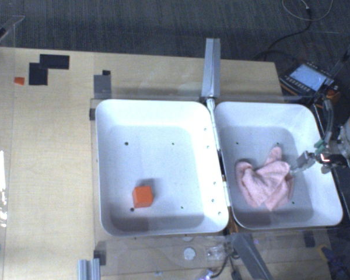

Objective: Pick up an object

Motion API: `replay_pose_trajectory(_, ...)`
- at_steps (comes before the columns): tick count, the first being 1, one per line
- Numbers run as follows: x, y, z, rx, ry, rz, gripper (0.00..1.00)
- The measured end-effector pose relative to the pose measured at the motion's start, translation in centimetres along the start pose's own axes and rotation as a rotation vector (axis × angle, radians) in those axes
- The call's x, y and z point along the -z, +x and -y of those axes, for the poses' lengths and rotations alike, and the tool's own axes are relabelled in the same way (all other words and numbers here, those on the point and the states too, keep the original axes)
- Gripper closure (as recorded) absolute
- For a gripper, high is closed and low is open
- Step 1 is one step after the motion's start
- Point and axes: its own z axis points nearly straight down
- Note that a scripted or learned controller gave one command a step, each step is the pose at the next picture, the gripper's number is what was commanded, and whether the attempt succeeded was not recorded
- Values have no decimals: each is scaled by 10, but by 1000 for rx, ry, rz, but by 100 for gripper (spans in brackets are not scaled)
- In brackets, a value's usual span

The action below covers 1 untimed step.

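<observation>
A crumpled pink cloth lies in the right bin, toward its front. A small orange block sits in the left bin, near the front left. My gripper reaches in from the right edge and hangs low over the right bin, its tip at the cloth's upper right edge. Whether it touches the cloth is unclear. The arm's body is mostly cut off at the right side of the view.
A metal divider rail runs between the bins at the back. The wooden bench extends left, with black markers and a small orange tag. A device with a screen and cables sit behind the right bin.
</observation>
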Motion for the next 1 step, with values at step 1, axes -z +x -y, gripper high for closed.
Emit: replay_pose_trajectory(1, -99, 7, -18, 117, -11, 3, 0)
